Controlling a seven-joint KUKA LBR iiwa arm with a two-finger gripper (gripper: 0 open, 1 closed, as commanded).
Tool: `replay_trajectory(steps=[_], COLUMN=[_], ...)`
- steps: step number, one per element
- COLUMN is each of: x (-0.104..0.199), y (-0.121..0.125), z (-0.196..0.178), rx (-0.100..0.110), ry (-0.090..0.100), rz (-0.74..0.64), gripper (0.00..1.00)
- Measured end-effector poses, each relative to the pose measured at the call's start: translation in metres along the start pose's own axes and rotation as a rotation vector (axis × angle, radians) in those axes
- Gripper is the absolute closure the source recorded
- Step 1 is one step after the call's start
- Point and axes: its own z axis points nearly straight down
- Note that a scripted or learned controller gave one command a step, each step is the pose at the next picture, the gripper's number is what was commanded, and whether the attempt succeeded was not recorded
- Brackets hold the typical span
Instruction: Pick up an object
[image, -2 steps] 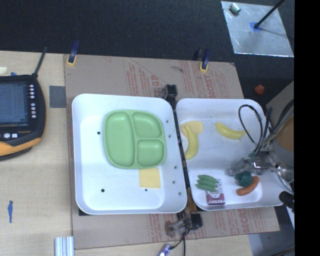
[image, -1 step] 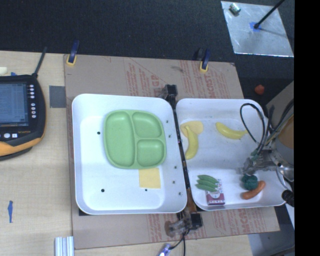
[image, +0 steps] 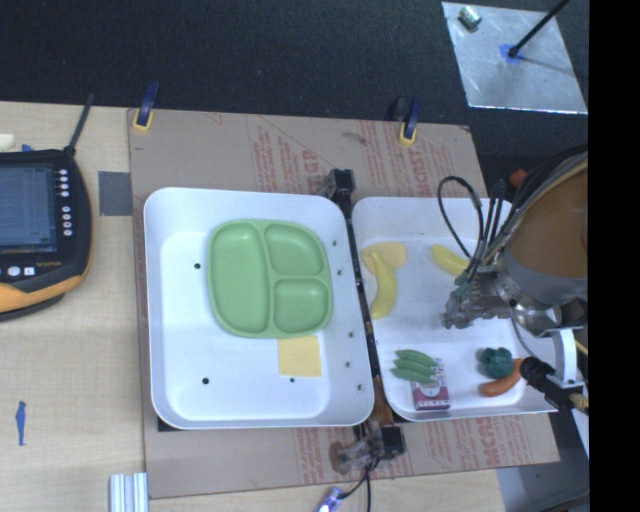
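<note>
A wooden bench (image: 70, 400) seen from above at a slant, covered in part by a sheet of brown cardboard (image: 250, 150) held down by two blue clamps at its far edge. On the cardboard sit two shallow white bins side by side.

The grey robot arm (image: 545, 245), with its orange band, reaches in from the right, and its claw (image: 462, 312) hangs low over the middle of the right bin (image: 400, 215). Whether the claw is wide or narrow cannot be told; nothing can be seen between its tips.

Well to the left of the claw lies the left bin (image: 170, 300), holding a green divided plate (image: 268, 277) and, just in front of the plate, a flat yellow square (image: 300, 356).

In the right bin, a yellow banana (image: 382, 277) lies to the left of the claw, apart from it. A smaller yellow piece (image: 450, 259) lies just behind the claw. In front of the claw and to its left are green pea pods (image: 415, 364), with a small red and white packet (image: 431, 397) touching their near side. In front and to the right are a dark green lump (image: 494, 359) and an orange carrot (image: 499, 384) beside it.

Far to the left on the bench rests a handheld control pendant (image: 35, 225) with a screen. Beyond the bench the floor is dark carpet (image: 250, 50).
</note>
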Motion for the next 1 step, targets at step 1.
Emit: replay_trajectory(steps=[1], x=[-0.0006], y=[-0.0002], z=[0.0001], rx=[0.0], ry=[0.0], rz=[0.002], gripper=[0.0])
